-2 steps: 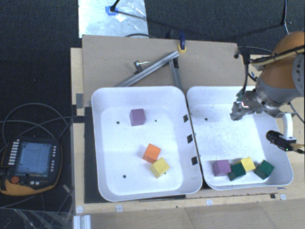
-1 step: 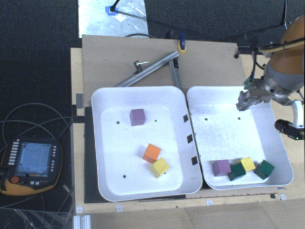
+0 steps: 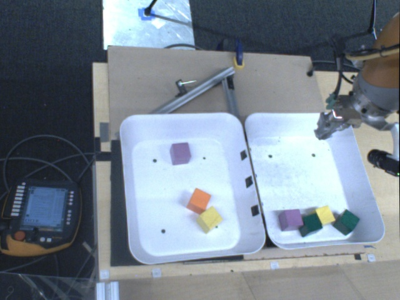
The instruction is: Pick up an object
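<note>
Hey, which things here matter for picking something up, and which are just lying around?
For the job:
hand
purple block, orange block, yellow block in the left bin
purple, two green and yellow blocks in the right bin

Lying about:
control pendant
metal bar
foil sheet

Left of and below the metal-grey end effector [image 3: 326,129], two smooth white plastic bins [image 3: 139,136] hold matt coloured blocks [image 3: 199,200] on a pale wooden surface [image 3: 206,283], beside a brushed metal bar [image 3: 190,92].
</note>
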`<move>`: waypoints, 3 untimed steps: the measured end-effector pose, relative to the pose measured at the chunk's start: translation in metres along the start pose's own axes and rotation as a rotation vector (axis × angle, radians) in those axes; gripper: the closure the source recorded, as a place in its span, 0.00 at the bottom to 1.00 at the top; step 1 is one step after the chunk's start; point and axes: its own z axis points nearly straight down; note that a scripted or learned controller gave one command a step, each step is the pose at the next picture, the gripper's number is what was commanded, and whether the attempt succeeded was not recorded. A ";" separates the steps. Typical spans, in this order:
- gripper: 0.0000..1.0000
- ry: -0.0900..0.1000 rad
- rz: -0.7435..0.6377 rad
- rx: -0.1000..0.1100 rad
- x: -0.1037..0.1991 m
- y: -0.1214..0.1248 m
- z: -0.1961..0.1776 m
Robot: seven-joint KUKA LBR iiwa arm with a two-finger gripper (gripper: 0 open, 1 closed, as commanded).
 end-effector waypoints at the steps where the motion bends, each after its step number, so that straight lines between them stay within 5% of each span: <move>1: 1.00 0.003 -0.005 0.004 0.050 -0.009 -0.006; 3: 1.00 0.004 -0.007 0.005 0.158 -0.039 0.006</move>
